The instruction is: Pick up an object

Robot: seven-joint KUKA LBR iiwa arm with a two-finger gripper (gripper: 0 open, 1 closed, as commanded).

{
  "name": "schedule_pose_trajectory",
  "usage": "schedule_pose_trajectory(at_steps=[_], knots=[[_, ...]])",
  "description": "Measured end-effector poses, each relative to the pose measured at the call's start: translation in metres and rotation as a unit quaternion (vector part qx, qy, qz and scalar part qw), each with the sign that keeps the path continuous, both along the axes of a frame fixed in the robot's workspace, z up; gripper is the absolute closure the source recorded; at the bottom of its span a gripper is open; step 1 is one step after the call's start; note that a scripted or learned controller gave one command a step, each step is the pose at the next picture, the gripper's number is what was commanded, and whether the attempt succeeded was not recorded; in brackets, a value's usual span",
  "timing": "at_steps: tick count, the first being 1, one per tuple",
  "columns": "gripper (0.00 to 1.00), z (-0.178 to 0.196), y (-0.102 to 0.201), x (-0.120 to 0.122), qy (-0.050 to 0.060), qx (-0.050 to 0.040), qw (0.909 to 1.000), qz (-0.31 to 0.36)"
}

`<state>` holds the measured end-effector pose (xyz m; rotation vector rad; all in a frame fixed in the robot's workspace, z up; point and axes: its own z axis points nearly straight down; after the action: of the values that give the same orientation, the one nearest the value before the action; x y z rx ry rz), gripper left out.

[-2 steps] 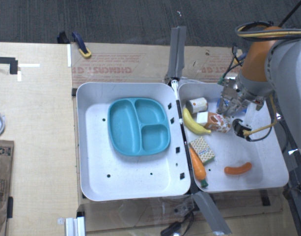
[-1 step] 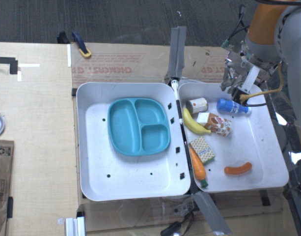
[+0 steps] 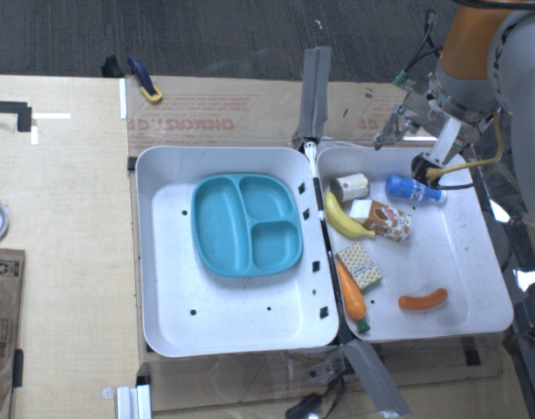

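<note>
Gripper (image 3: 396, 131), spread or pressed together I cannot tell, hangs over the far rim of the right bin (image 3: 463, 251) with nothing seen in it, so the banana (image 3: 346, 217), blue bottle (image 3: 414, 189) and sausage (image 3: 422, 300) there wait unpicked.

The light is bright and even, coming from above. The white bins (image 3: 167, 260) have soft glare on their rims and hold only weak shadows. Details are a little soft, mostly around the hand (image 3: 400, 132) at upper right.
</note>
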<state>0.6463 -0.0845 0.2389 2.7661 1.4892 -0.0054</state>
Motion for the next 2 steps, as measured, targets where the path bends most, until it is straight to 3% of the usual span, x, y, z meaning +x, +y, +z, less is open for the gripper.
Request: schedule_pose_trajectory(at_steps=[1, 2], knots=[[0.0, -0.049, 0.03, -0.034, 0.001, -0.0001, 0.9824, -0.187], [0.0, -0.101, -0.032, -0.03, 0.001, 0.0, 0.9912, -0.132]])
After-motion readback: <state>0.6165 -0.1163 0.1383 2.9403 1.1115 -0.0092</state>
